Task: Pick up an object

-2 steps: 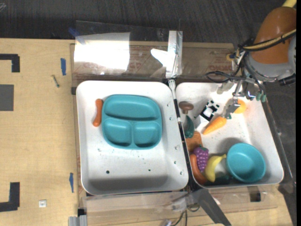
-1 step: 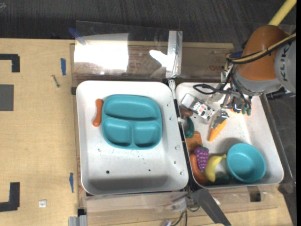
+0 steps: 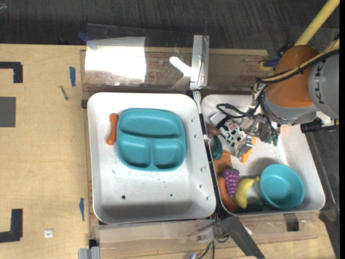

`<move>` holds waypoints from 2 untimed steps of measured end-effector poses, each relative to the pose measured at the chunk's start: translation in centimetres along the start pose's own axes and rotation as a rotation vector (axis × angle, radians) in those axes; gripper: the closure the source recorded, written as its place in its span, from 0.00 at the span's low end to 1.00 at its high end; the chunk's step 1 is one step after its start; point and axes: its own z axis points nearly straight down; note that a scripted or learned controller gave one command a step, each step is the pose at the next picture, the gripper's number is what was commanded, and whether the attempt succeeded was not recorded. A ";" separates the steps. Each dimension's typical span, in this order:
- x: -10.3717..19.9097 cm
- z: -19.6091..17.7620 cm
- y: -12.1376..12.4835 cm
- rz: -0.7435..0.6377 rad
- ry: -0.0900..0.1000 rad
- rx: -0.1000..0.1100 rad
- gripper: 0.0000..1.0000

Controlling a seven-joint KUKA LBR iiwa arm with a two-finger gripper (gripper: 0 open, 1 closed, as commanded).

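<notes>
Arm reaching into right bin, gripper hovering low over clutter at bin's left wall. Finger state: cannot tell. Candidate objects lying just below: purple grapes, yellow banana, teal bowl. Teal tray sitting in left bin.

Count by kind, both bins inspected.

White bins: two, side by side on the counter.

Teal divided tray: one, with three compartments, in the bin nearer the counter's left edge.

Orange sausage-shaped piece: one, beside that tray.

Teal bowl: one, in the other bin.

Purple grape bunch: one.

Yellow banana-shaped piece: one.

Orange carrot-like piece: one, along the dividing wall.

Further small orange and teal items lie under the arm; their number cannot be settled.
</notes>
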 end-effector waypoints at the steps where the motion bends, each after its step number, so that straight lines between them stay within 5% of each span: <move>1: 3.6 -8.6 -7.1 0.355 -0.004 0.002 0.00; 2: -2.0 -0.1 0.9 0.465 -0.005 -0.001 0.00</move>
